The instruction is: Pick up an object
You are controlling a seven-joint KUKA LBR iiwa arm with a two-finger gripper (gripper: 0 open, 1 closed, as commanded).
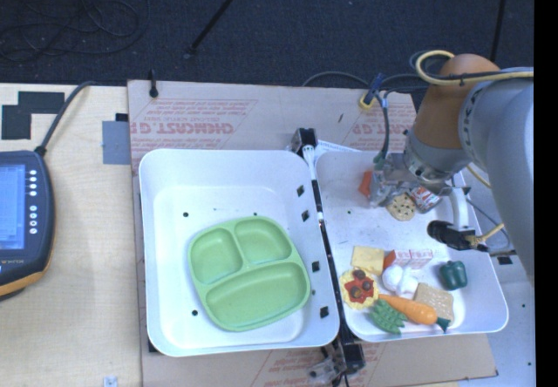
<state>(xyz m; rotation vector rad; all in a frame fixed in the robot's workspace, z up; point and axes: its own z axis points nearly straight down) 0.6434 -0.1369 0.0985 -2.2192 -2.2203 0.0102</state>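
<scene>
My gripper (390, 191) is down at the far end of the right bin (497, 311), reaching in from the right. A round tan cookie (402, 207) lies right at its near side, touching or just under it. A small red piece (366, 183) sits at its left, and a red-and-white can-like thing (426, 199) at its right. Whether anything is held is hidden by the gripper body.
The near end of the right bin holds a cheese wedge (368, 259), pizza slice (359, 288), white egg (394, 276), carrot (408, 309), leafy green toy (384, 318), cracker (433, 299) and green pepper (452, 274). A green divided plate (250, 272) lies in the left bin (166, 176).
</scene>
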